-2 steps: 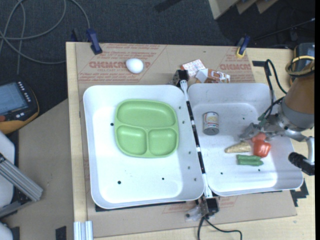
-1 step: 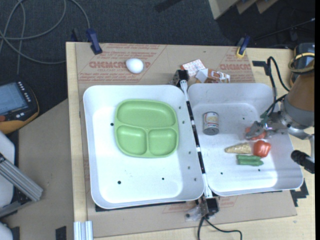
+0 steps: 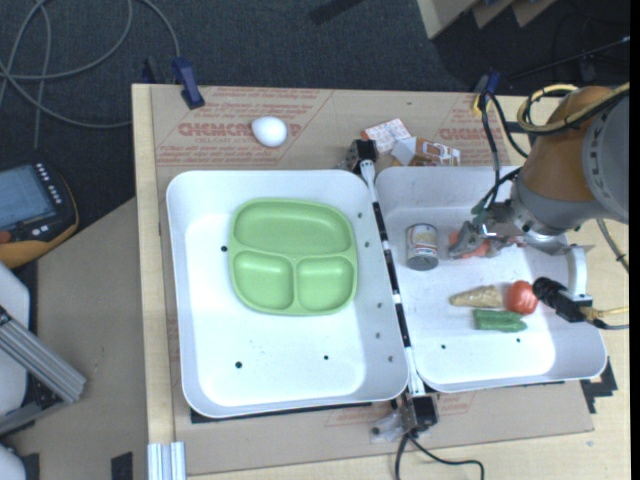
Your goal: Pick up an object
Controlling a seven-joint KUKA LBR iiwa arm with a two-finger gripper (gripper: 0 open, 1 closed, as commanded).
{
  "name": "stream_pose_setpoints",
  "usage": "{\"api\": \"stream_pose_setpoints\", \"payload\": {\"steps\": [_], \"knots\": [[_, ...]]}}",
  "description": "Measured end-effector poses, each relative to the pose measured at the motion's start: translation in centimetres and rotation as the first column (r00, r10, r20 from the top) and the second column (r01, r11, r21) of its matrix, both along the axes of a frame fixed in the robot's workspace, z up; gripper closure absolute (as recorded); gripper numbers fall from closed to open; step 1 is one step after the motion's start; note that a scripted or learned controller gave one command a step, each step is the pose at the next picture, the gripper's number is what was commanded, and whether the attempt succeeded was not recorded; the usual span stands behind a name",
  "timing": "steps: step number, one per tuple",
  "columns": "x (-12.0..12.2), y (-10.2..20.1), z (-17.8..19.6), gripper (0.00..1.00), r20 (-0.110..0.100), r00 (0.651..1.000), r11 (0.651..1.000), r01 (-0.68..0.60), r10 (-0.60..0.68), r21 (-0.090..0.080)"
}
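The right bin (image 3: 500, 368) holds a small silver can (image 3: 422, 245) lying near its left wall. Toward the bin's middle lie a tan cone (image 3: 480, 295), a red tomato-like ball (image 3: 520, 297) touching the cone's right end, and a green pod-shaped piece (image 3: 498, 320) just below them. My gripper (image 3: 472, 241) hangs low over the bin's upper middle, just right of the can and above the cone. A small reddish piece shows at its tip; I cannot tell whether that is a held thing or part of the gripper.
The left bin (image 3: 200, 348) carries a green three-part plate (image 3: 294, 255). On the bench behind the bins lie a white egg (image 3: 268, 130) and crumpled wrappers (image 3: 400, 140). Blue clamps (image 3: 186, 80) grip the board's back edge.
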State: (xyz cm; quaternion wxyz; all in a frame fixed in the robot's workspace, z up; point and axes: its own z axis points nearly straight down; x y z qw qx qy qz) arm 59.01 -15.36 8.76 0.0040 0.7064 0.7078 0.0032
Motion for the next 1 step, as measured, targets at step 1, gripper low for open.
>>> {"api": "stream_pose_setpoints", "payload": {"steps": [1], "knots": [[-1.35,7.40,9.79,1.00,-0.008,1.000,1.000,0.000,0.000,0.002]]}}
